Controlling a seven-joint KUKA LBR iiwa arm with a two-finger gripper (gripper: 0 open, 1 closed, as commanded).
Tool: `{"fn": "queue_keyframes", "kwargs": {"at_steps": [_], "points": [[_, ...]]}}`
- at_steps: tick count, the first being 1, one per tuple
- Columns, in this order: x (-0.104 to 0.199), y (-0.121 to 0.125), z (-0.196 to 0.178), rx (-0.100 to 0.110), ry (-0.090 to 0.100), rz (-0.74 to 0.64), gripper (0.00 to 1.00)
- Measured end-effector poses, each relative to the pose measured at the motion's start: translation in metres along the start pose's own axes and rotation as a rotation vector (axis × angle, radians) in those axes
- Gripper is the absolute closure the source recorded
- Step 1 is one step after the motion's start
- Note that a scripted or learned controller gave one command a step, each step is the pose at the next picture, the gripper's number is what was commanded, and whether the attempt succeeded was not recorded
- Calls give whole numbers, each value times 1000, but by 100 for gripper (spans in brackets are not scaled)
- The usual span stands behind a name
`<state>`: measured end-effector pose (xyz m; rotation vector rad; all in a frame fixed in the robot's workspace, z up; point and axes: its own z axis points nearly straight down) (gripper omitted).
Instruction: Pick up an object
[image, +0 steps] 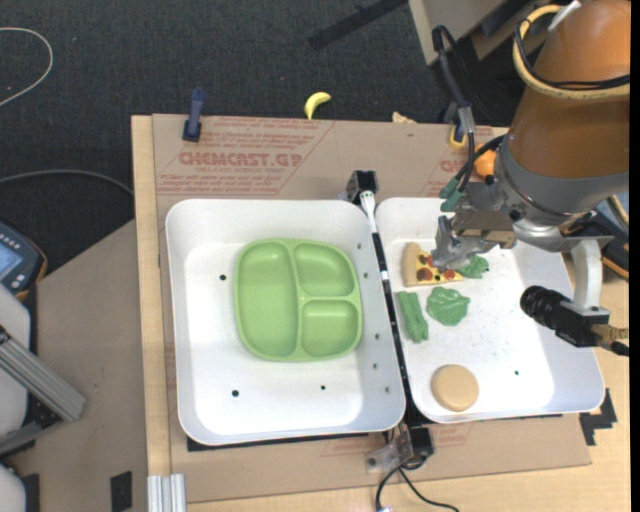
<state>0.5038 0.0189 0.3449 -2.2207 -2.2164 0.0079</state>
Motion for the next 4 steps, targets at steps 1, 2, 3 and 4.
{"fn": "queue_keyframes", "kwargs": {"at_steps": [1, 2, 3, 4], "points": [[14, 9, -9, -10, 0, -4, 100], [20, -26, -163, -27, 4, -5, 100], [11, -26, -16, 9, -2, 0, 100], [54, -24, -86, -15, 3, -7, 100]]}}
